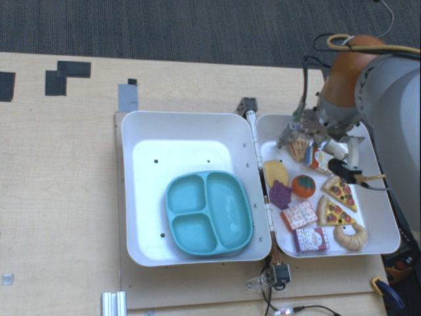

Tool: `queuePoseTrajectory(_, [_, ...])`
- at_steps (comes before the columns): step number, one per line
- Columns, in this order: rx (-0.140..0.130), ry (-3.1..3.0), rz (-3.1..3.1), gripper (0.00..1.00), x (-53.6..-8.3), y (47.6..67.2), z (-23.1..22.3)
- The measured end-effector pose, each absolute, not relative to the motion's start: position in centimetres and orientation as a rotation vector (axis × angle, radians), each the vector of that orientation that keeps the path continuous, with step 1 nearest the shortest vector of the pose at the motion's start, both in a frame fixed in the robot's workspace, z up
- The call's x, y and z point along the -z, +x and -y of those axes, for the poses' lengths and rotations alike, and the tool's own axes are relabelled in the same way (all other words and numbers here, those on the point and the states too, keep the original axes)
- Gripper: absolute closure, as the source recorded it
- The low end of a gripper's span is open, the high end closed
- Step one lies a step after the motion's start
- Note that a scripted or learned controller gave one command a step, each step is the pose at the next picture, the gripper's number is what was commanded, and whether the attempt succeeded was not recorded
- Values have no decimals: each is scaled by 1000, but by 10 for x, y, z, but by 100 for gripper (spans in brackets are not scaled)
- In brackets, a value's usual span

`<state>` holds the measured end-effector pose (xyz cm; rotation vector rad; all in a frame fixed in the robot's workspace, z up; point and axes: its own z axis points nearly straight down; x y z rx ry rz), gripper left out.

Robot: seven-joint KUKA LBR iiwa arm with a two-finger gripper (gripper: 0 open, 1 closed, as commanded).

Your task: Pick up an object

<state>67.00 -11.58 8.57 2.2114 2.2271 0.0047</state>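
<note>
The right bin holds several toy foods. A yellow piece, purple grapes and an orange-red fruit lie near its left side. Two pizza slices, a tan ring-shaped pastry and two red-and-white packets fill the front. My gripper is low over the bin's back left part, right above a tan striped item. A small red-and-white carton lies just right of that item.
The left bin holds a teal divided plate in its front half. The arm's grey body and orange band cover the right bin's back right corner. Cables trail over the bin near the pizza.
</note>
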Motion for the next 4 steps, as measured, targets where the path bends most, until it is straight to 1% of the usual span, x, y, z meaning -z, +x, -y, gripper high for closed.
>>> queuePoseTrajectory(1, [-2, 2209, -2232, 100, -97, 670, 116])
queuePoseTrajectory(2, [-7, 2210, -2226, 100, -212, 637, 72])
queuePoseTrajectory(3, [-3, 2217, -2223, 100, -205, 633, 77])
queuePoseTrajectory(4, [-2, 2218, -2223, 100, -197, 530, 83])
